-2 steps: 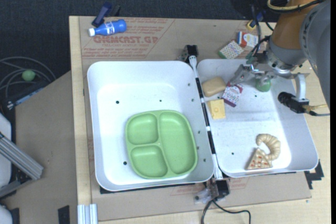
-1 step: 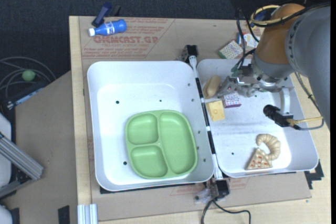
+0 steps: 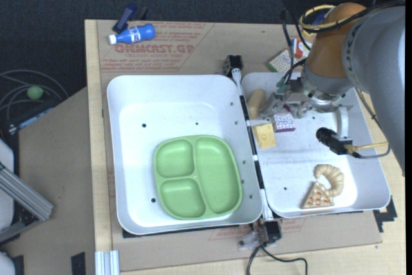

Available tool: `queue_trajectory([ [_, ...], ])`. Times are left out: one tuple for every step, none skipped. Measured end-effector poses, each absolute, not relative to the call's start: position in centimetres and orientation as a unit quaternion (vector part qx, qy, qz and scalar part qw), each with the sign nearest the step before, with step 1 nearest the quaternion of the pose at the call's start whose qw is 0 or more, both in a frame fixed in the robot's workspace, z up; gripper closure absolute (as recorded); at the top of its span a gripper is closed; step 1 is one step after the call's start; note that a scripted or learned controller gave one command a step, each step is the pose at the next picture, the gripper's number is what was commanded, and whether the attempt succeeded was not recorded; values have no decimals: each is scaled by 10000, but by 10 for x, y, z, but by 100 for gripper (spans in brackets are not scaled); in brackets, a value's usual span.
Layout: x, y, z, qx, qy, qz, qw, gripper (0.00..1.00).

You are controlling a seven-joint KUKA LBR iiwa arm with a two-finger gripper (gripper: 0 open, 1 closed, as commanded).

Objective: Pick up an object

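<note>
Hovering gripper (image 3: 285, 114), finger state unclear, over a small purple-patterned packet (image 3: 284, 125).

1. I saw a bulky, rounded, smooth grey arm (image 3: 381, 55).
2. An orange band (image 3: 329, 48) wrapped it above the wrist.
3. The gripper (image 3: 285, 107) looked like grey metal with dark parts.
4. Black cables (image 3: 293, 42) ran along the wrist.
</note>
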State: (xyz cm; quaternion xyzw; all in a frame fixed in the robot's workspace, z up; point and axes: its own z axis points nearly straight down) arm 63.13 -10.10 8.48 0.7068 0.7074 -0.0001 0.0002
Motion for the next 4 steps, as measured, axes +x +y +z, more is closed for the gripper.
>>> queue_trajectory([
  [667,-94,85,7070,7072,3,5,0],
  [647,-105,85,7074,7068,-6,-9,0],
  [667,-101,85,7067,7075,6,11,0],
  [636,-96,85,7077,7065,-8,17,0],
])
